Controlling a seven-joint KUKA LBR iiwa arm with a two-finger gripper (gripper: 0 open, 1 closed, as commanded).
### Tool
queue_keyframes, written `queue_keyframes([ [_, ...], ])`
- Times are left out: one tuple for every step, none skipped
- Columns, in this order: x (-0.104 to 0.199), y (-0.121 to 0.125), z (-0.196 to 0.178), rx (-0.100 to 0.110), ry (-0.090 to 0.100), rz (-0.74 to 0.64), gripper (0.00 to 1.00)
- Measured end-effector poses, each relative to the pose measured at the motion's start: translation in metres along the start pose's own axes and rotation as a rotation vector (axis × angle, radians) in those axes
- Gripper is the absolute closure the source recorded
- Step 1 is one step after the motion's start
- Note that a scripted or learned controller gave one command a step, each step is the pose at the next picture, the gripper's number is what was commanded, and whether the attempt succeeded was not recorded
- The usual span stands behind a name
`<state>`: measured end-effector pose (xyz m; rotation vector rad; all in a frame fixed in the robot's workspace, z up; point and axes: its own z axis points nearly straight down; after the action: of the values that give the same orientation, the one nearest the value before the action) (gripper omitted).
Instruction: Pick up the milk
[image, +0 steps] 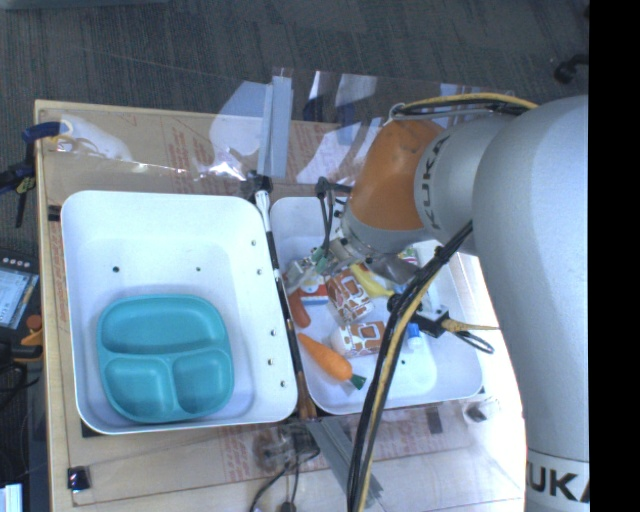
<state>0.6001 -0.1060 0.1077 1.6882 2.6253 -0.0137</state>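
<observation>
Left bin (90, 300): teal tray (165, 355). Right bin (460, 375): milk (352, 310), carrot (326, 358), banana (368, 282).
Gripper (330, 258) low over right bin, just above milk carton; can't tell its opening, arm (470, 170) blocks view.

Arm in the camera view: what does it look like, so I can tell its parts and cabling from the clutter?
The arm is bulky, rounded and light grey, with an orange band above the wrist. Black KUKA lettering marks the wrist and the base. A black cable hangs along it, and a yellow and black cable arcs over the top.
</observation>
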Motion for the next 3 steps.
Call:
queue_keyframes([
  [0.0087,-0.0565,0.0128,0.004,0.016,-0.059,0.00],
  [0.0105,-0.0557,0.0045,0.005,0.020,-0.064,1.00],
  [0.0098,-0.0559,0.0043,0.005,0.019,-0.063,0.00],
])
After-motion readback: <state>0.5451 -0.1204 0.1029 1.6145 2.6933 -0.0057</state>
